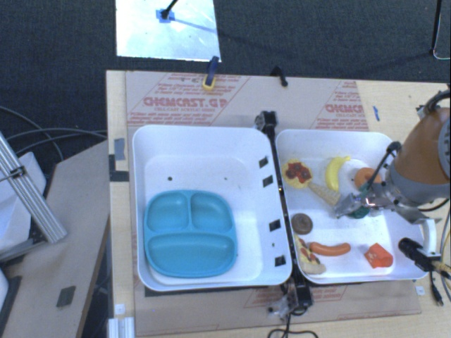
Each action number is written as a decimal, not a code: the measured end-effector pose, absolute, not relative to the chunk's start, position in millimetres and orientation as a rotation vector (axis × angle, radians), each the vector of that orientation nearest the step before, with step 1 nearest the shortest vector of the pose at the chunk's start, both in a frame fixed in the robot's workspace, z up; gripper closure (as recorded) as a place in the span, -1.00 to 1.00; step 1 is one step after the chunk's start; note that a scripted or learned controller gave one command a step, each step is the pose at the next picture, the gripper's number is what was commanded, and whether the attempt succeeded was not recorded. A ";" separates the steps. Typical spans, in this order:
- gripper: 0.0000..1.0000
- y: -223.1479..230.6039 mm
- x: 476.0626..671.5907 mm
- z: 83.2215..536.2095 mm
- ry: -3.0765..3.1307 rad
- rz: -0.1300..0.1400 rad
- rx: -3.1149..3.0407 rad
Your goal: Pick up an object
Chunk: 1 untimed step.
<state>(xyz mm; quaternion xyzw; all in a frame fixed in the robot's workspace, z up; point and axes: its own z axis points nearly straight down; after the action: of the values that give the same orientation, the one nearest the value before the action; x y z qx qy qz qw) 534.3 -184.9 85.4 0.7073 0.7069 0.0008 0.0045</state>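
From above, the gripper (350, 208) hangs low over the middle of the right bin (331, 138), and I cannot tell its state. The banana (336, 170) and orange (364, 177) lie just behind it, the cone (323, 192) touches its left side, the cookie (302, 223) sits near its left, and the sausage (330, 248) and red block (379, 256) lie in front. In the left bin (204, 143) rests a blue tray (189, 232).
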 end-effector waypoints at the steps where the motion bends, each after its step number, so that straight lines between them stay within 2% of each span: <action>1: 1.00 -181.4 533.0 95.4 2.221 0.004 2.215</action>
<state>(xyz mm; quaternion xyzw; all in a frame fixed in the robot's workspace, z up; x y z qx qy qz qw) 533.0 -181.4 95.4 0.7063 0.7079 0.0011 0.0025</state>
